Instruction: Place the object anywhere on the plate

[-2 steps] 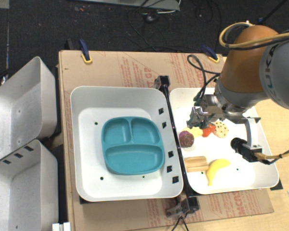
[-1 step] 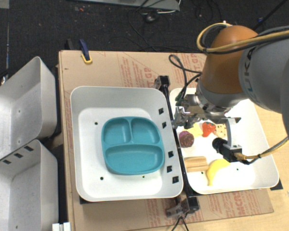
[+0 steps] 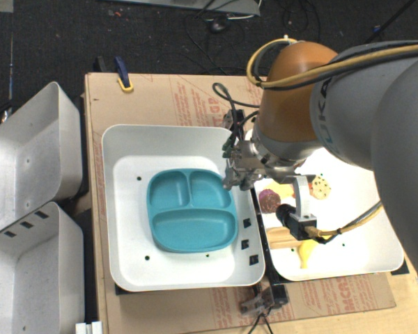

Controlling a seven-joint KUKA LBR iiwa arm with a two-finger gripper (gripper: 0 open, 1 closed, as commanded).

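The plate point(image 3: 192, 211), a teal one split into three compartments, is lying flat in the left white bin point(image 3: 125, 186), a little toward that bin's right side, and its compartments are showing only bare teal. The right white bin point(image 3: 376, 256) is sitting just beside it, the two rims touching along the middle. In that right bin several small things are lying close together near its left wall: a round dark reddish piece point(image 3: 269, 200), a pale round piece with dark spots point(image 3: 321, 187), a tan wooden block point(image 3: 281, 239) and a yellow object point(image 3: 305, 252) below it. A small black fixture with a cable is hanging over the block and the yellow object.

The hand point(image 3: 238, 176) is hovering over the seam between the two bins, at the plate's upper right edge; whether it is gripping anything, or how wide it is set, I cannot tell, since the orange and grey arm point(image 3: 299, 103) is covering much of it.

Both bins are resting on a brown board table point(image 3: 174, 96) printed with red lettering, with a blue and yellow clamp point(image 3: 123, 75) at its far left corner. Two more white trays point(image 3: 28, 186) are standing off to the left, and dark carpeted floor point(image 3: 56, 26) with loose cables is lying beyond.
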